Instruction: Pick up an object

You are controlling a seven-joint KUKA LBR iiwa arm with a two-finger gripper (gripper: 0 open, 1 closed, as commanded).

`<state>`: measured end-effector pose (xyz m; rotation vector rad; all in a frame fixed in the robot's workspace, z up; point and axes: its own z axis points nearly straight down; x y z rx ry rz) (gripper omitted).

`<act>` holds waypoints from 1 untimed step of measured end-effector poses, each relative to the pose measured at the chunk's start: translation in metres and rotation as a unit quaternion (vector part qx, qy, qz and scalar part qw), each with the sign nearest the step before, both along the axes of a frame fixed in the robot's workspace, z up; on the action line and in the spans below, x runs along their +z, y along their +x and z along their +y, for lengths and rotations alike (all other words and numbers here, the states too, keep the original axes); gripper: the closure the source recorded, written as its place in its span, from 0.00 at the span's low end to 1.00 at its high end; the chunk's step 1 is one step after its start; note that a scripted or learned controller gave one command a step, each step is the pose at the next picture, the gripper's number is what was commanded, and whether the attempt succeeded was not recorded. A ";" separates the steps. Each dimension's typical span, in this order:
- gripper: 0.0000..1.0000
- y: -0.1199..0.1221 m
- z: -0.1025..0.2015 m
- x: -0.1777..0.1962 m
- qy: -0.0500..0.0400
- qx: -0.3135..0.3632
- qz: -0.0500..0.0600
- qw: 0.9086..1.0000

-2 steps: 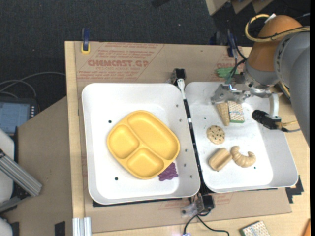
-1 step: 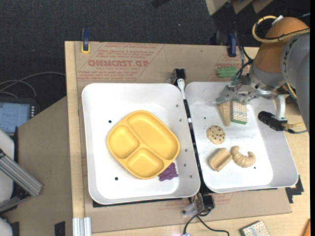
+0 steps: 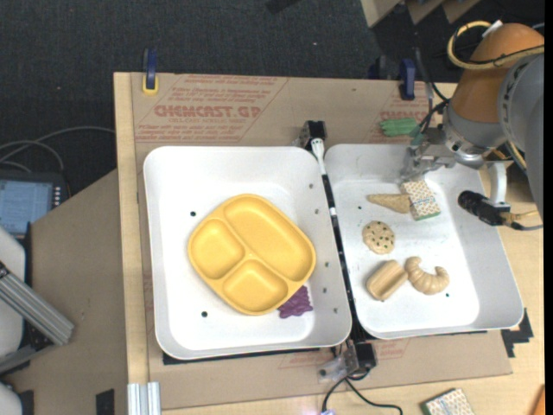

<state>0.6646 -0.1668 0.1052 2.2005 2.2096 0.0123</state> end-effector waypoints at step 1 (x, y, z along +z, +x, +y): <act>1.00 -0.058 -0.018 0.100 0.004 -0.004 0.009 1.000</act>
